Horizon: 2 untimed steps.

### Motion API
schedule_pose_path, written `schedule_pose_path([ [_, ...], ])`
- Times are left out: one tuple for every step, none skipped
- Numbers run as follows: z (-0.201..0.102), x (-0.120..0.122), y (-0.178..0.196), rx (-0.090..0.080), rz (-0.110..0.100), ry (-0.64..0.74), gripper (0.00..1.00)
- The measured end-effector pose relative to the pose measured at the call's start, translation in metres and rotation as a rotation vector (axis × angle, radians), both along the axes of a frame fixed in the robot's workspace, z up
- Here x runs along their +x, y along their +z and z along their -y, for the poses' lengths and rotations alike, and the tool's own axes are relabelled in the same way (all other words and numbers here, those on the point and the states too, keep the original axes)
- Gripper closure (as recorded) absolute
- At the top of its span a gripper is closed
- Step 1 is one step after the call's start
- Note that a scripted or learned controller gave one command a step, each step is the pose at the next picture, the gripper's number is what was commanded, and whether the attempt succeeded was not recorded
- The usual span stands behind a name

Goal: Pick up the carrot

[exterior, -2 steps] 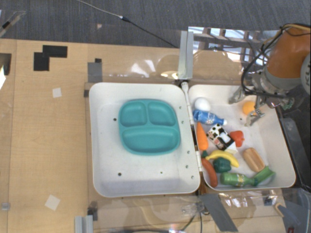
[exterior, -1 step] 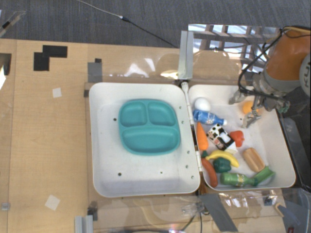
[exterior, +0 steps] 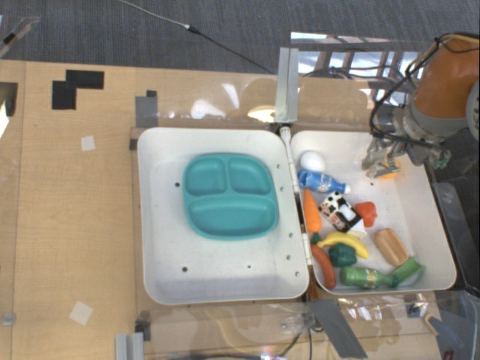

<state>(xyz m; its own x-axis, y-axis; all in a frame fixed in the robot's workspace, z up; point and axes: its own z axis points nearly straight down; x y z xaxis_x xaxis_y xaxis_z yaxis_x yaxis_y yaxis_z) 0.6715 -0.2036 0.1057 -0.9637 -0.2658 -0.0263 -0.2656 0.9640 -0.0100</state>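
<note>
Wooden bench (exterior: 67,223), light grain, seen from above at a slant. Two shallow white bins sit on it side by side, touching along their inner edges: left bin (exterior: 161,223), right bin (exterior: 431,231). A metal upright post (exterior: 287,85) stands at the far end of the seam between them. Black rectangular markings (exterior: 75,87) near the bench's far-left corner. Two small pale paper squares lie flat on the wood, one far left (exterior: 88,142), one near left (exterior: 81,313). Beyond the bench's far edge, dark grey carpet (exterior: 187,6).

arm (exterior: 447,88) cut off at right edge
</note>
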Motion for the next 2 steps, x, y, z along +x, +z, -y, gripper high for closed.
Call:
schedule_pose_path([
  [0.001,-0.011,-0.018,0.019,-0.015,-0.96,1.0],
  [-0.061,-0.06,0.033,0.023,-0.011,-0.955,1.0],
])
